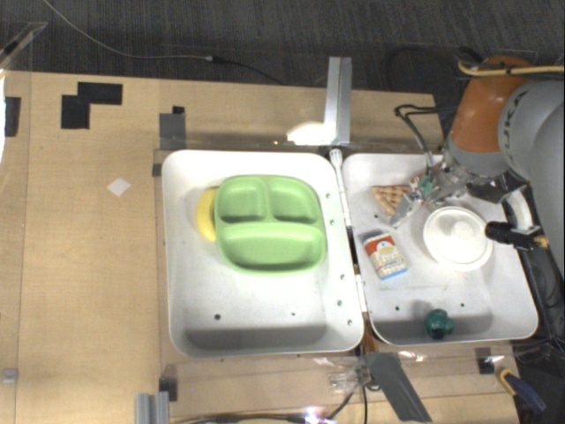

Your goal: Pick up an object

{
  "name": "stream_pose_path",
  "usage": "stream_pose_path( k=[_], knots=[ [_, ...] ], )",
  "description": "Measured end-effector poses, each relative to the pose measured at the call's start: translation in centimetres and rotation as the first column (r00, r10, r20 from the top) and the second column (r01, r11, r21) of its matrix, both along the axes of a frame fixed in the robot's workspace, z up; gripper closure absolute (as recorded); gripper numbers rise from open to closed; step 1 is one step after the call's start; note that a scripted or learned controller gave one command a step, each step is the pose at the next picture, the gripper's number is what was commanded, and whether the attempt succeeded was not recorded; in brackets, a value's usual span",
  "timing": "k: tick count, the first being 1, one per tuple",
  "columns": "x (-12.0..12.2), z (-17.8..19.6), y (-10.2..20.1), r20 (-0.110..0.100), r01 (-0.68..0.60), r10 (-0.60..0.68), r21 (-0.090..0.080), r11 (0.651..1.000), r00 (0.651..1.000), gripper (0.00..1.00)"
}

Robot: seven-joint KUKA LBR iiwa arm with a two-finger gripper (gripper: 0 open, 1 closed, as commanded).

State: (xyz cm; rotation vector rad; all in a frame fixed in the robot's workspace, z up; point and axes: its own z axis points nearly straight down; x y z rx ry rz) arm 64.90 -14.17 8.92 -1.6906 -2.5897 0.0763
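Your gripper sits low in the upper part of the right bin, directly over the tan patterned object near the bin's top left. Whether the hand is open or closed cannot be told, and nothing is seen gripped.

Other candidates in that bin: a white bowl just right of the gripper, a small red and white box below it, and a dark green toy at the bottom edge. The left bin holds a green divided tray covering most of a yellow item.

Judged from this, the tan object is your target. Centre on it, keep off the bowl's rim, and confirm a hold before lifting.
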Motion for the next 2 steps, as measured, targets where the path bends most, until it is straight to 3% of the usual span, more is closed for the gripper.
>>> stream_pose_path(
  k=[1, 2],
  knots=[
    [0.3, 1.5, 3.3, 0.004, -0.016, 0.016, 0.010, 1.000, 1.000, 0.00],
    [-5.2, -0.1, 5.0, 0.078, -0.071, 0.070, 0.013, 0.997, 0.995, 0.00]
  ],
)
